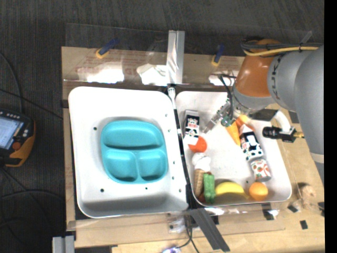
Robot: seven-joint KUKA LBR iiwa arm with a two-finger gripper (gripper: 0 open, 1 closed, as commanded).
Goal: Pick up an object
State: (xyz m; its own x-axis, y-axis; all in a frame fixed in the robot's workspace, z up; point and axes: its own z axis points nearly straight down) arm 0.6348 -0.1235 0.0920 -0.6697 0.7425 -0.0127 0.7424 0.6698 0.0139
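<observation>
Carrot lies in right bin, just below end effector. End effector low over bin; finger state cannot be told.

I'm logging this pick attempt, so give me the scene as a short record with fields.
left bin: holds a turquoise divided tray
right bin: toy foods, among them a carrot, banana, orange and a cow-print carton
gripper: low over the right bin's far end, beside the carrot
grasp: nothing seen between its fingers
</observation>
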